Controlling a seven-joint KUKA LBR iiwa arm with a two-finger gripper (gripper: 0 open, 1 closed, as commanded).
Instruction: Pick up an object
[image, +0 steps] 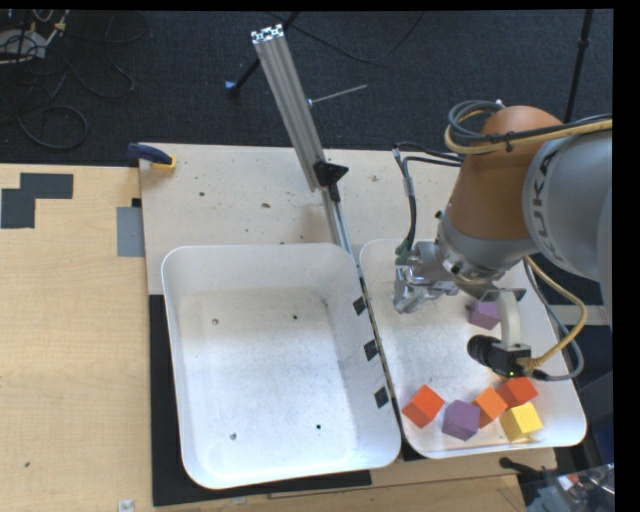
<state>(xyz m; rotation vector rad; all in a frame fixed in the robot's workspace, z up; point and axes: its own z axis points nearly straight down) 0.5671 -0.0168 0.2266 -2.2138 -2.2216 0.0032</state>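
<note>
End effector (410, 293) hovers in the shallow white right bin (440, 445), upper-centre right of frame; cannot tell its state. Nearest candidate, small purple block (485, 314), sits beside it, probably ungrasped.

Two shallow white plastic bins (200, 290) were speckled with dark dots. Small wooden blocks were orange (424, 405), purple (461, 419) and yellow (521, 422). The wooden surface (70, 330) was tan.
</note>
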